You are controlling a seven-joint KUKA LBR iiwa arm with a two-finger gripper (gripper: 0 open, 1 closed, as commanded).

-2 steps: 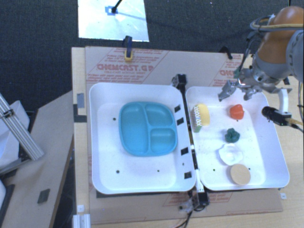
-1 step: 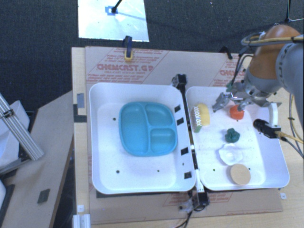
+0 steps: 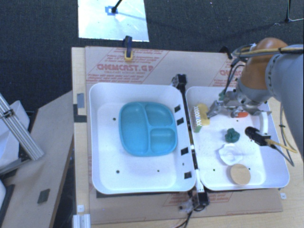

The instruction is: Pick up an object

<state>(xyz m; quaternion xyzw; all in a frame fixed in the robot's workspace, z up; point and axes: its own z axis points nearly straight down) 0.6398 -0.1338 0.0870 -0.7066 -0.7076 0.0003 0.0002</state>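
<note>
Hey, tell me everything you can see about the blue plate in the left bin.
The blue plate is a light blue rounded-square dish, plastic by its look, with three compartments: one large on its left, two smaller on its right. It lies flat, slightly askew, near the middle of the left bin, resting on its white floor, apart from the walls; nothing else touches it.

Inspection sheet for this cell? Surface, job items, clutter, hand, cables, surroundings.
Surface: two white bins, left bin and right bin, on a CHEMCAST-printed sheet.
Job's things: right bin: yellow sponge, dark green lump, white crumpled piece, tan disc; left bin: blue divided plate.
Clutter: yellow clamp, far bench edge.
Grippers: hand over right bin's far side, beside sponge; grip unclear.
Cables: black cables at wrist.
Surroundings: dark carpet, metal sheet, aluminium profile left.
</note>
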